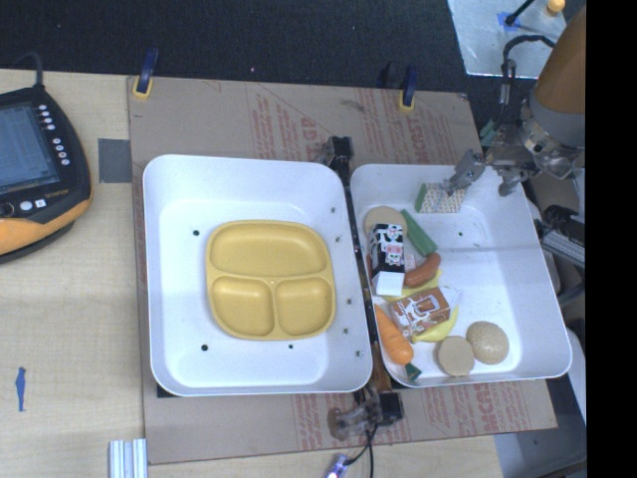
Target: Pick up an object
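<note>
My gripper [488,177] hangs over the back of the right bin [518,267], open, with nothing between its fingers. Its left finger [465,174] is just above a small checkered piece with a green edge [440,199]. Further forward, along the bin's left side, lies a heap of toy food: a cow-patterned carton [389,246], a green strip [419,235], a red sausage [423,269], a white cube [389,283], a brown packet [423,310] on a yellow banana [441,327], and an orange carrot [395,339]. Two tan round buns [456,355] [488,342] sit at the front.
The left bin [174,267] holds a yellow divided plate [271,277]. A teach pendant [35,172] lies on the bench at far left. Clamps [407,86] pin the cardboard sheet at the back.
</note>
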Robot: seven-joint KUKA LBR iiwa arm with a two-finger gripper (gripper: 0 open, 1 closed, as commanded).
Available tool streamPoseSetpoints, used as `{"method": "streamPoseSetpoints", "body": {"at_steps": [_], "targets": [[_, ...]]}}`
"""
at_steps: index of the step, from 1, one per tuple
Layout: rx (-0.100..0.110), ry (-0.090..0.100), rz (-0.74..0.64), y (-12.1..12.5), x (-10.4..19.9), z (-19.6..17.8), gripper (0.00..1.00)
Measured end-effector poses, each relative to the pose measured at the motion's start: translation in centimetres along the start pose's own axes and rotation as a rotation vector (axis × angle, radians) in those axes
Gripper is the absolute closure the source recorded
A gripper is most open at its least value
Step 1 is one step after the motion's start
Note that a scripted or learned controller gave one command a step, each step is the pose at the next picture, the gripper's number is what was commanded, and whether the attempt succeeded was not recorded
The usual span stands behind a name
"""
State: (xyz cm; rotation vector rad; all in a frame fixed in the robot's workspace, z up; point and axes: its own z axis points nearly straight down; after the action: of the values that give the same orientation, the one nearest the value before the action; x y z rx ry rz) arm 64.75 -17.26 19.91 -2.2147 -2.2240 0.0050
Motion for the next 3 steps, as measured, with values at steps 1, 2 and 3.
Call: {"method": "streamPoseSetpoints", "body": {"at_steps": [1,2,3], "targets": [[0.003,0.000,-0.001,0.8,6.4,10.9,0.00],[0.002,0.000,-0.004,0.9,6.3,9.7,1.00],[0.000,0.001,-0.001,-4.8,11.8,0.7,1.00]]}}
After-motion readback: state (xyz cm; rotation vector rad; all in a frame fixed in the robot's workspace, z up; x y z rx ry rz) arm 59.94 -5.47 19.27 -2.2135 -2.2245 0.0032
